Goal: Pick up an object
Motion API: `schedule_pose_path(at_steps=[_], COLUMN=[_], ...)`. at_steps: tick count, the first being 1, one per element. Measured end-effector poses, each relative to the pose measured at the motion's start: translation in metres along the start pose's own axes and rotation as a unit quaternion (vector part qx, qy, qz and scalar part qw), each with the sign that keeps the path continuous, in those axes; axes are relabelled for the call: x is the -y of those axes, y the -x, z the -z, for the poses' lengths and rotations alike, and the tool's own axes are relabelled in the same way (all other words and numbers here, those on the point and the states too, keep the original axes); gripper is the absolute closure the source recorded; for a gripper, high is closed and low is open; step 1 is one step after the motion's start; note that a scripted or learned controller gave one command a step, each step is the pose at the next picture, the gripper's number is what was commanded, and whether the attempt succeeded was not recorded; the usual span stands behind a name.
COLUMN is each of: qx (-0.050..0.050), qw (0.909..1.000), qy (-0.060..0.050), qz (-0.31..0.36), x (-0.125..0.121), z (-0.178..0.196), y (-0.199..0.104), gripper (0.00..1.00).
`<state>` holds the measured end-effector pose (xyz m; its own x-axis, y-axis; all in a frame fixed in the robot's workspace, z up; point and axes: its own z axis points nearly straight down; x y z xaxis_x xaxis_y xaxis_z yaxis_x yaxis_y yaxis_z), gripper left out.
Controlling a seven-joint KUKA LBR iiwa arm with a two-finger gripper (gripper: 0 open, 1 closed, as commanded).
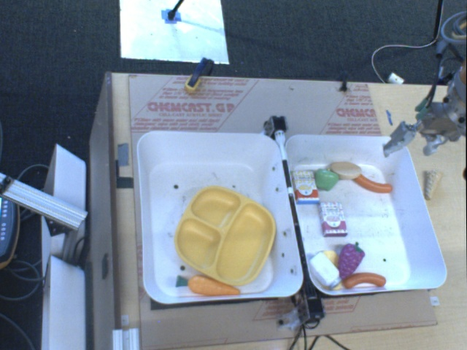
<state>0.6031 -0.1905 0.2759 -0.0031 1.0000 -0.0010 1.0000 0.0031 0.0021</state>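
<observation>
Fingers of the grey two-finger gripper (413, 138) stand apart with nothing between them, hovering above the far right corner of the right white bin (419, 217). Inside that bin, an orange sausage (373, 185) lies nearest the gripper, beside a tan oval piece (346, 170) and a green toy (326, 180). Two red-and-white small boxes (306, 186) (333, 219) sit toward its left wall, and a purple grape bunch (351, 258) lies at its near edge. The left white bin (157, 217) holds a yellow divided plastic plate (225, 234) and an orange carrot (211, 286).
</observation>
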Motion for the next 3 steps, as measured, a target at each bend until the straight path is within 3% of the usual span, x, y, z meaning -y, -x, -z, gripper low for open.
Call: schedule_pose_path(at_steps=[1,2,3], qx=[-0.001,-0.001,-0.001], qw=[1.0000,1.0000,1.0000], qy=[-0.001,0.000,0.000], qz=[0.000,0.000,-0.001], x=[0.051,0.079,0.079], z=[-0.104,-0.191,-0.181], y=[-0.054,-0.096,-0.096], gripper=[0.00,0.00,1.00])
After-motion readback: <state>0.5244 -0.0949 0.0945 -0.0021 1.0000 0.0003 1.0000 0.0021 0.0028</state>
